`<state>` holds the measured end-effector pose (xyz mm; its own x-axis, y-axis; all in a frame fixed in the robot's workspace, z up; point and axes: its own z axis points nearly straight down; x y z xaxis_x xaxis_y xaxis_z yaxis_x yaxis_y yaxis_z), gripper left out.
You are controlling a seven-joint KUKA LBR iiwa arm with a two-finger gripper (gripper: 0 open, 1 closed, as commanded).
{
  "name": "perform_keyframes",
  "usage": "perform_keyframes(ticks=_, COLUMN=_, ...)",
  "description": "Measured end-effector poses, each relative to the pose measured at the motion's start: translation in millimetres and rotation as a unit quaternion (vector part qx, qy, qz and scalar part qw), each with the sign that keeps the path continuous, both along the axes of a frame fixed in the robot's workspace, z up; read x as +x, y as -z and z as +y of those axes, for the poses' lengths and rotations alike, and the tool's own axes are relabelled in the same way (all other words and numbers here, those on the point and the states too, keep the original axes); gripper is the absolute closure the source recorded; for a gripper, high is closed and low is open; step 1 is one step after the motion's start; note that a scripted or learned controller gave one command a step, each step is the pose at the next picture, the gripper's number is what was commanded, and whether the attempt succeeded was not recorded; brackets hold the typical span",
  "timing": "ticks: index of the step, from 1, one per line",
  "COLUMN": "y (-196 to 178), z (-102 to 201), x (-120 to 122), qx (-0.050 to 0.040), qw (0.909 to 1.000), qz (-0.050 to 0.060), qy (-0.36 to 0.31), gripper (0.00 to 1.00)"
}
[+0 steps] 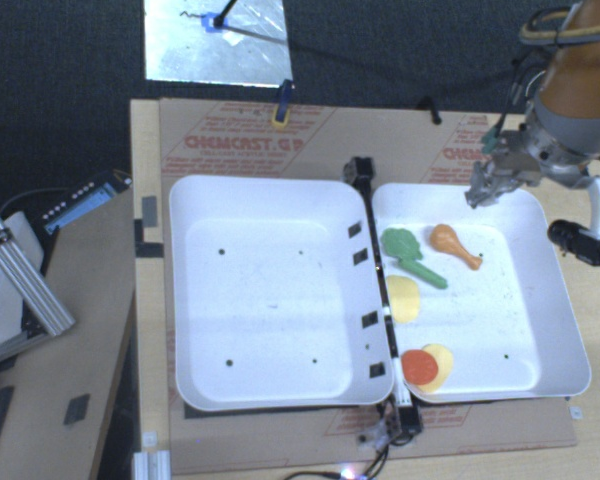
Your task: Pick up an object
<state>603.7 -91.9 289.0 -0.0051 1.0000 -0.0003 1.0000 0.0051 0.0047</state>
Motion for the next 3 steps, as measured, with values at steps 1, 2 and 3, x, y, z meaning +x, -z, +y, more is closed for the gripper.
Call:
perform_keyframes(ticks=1, y=-126.1, z=-7.7, x=26.2, qx=-0.0016, qw=1.0, qz=-0.006, qy=0.0, gripper=1.0)
perform_keyframes(ticks=2, y=-127.1, z=-83.2, x=65.8, qx=-0.0022, qw=1.0, qz=-0.001, qy=0.004, gripper=1.0)
perform_keyframes(ticks=3, y=-255.5, z=-58.9, x=64.6, qx=-0.0018, qw=1.0, qz=-0.006, qy=-0.001, gripper=1.0)
